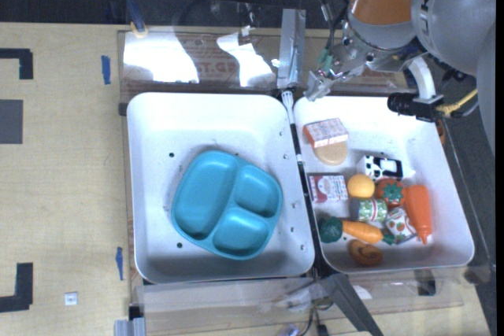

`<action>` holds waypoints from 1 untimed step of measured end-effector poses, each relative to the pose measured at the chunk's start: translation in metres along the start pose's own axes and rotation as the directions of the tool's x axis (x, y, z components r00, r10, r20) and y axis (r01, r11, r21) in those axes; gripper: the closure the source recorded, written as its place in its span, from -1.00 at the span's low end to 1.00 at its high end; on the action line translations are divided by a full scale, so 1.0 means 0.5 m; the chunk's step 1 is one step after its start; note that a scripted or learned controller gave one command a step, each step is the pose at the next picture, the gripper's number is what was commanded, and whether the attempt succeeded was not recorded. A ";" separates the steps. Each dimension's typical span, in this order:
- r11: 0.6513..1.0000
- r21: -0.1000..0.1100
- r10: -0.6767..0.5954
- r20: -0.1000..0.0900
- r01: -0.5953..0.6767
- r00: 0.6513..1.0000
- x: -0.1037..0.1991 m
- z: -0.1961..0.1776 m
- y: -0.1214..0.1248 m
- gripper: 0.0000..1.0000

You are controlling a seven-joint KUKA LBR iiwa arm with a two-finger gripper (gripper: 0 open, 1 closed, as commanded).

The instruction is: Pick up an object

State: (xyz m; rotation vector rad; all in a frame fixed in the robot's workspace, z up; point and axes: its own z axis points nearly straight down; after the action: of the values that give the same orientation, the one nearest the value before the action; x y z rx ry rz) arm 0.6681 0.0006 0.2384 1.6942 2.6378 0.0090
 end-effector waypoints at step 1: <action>0.987 0.011 -0.158 -0.005 0.158 0.987 -0.096 0.109 -0.049 1.00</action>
State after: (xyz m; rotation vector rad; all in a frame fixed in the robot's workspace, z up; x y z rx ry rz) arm 0.6662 -0.0534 0.1838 1.4835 2.7720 -0.0034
